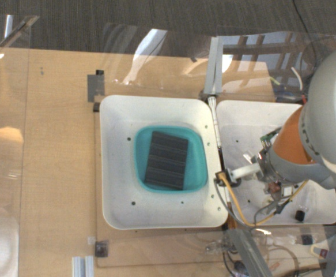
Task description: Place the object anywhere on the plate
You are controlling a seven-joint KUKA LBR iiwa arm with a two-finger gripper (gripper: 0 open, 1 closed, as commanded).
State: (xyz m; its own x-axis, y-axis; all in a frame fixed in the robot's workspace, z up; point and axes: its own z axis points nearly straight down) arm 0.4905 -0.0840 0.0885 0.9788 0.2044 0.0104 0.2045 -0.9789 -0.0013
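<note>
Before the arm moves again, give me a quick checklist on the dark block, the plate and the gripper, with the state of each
1. Dark ribbed block lies on the teal plate: ok.
2. Block sits inside the plate's rim, not overhanging: ok.
3. Plate rests flat in the left bin: ok.
4. Arm is over the right bin, away from the plate: ok.
5. Gripper open or shut: cannot tell.
6. Yellow cable crosses the bins' shared edge, possible snag: not ok.

A dark ribbed block [167,160] is seen lying on a teal plate [199,160] in the left bin [116,154] (1 of 2 white bins). At the frame's right, the right bin [237,126] is overhung by the grey arm [329,120].
</note>
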